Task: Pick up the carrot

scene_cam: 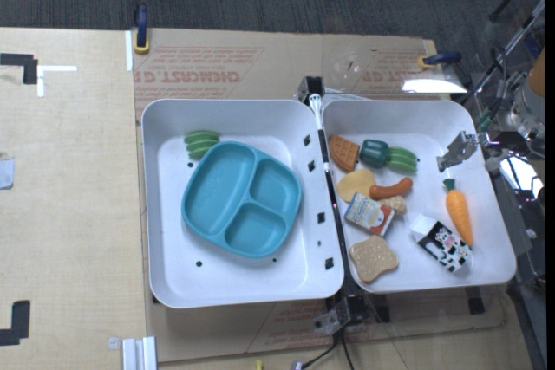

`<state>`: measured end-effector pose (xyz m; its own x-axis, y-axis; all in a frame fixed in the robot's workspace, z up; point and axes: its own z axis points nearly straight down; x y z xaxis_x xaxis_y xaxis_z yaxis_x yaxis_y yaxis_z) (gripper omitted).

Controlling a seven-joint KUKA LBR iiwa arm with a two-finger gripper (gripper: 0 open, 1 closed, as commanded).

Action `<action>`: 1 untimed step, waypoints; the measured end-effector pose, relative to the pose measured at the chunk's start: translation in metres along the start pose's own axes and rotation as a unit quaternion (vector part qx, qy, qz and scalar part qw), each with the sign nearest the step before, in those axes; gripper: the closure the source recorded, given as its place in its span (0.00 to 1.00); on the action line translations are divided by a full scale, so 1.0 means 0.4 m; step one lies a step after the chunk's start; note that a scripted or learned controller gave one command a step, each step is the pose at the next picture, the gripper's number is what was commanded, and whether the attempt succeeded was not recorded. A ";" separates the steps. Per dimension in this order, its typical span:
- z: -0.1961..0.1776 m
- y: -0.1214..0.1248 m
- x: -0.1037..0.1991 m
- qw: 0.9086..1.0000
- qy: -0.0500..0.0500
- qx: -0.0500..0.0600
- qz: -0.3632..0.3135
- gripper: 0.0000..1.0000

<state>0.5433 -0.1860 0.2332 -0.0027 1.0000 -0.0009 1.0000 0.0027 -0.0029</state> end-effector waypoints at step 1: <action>0.327 -0.026 -0.060 0.999 0.003 -0.002 0.046 0.00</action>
<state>0.5328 -0.2102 0.1023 0.0895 0.9960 0.0045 0.9960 -0.0895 0.0012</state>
